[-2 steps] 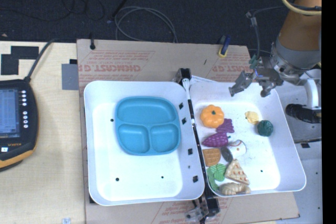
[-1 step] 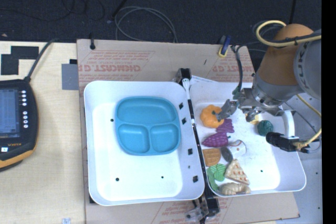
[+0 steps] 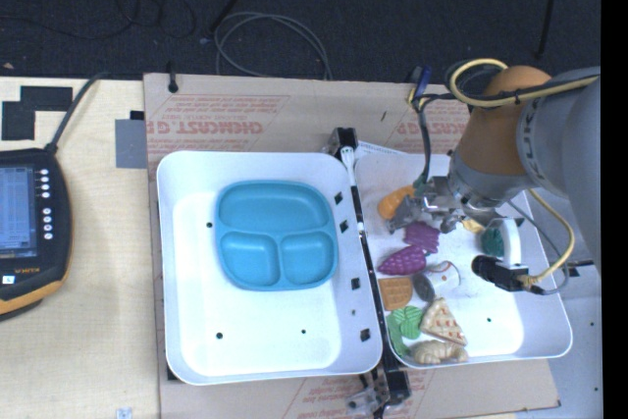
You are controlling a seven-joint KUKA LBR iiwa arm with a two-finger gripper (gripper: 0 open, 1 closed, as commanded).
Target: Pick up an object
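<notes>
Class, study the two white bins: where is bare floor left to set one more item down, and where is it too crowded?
Left bin: bare floor in front of the blue tray. Right bin: a bare patch at the front right corner, right of the pizza slice. Crowded: its left side, where purple toys sit by the gripper.

A blue divided tray lies in the left bin. At frame right, the arm hangs over the right bin, above purple toys.
</notes>
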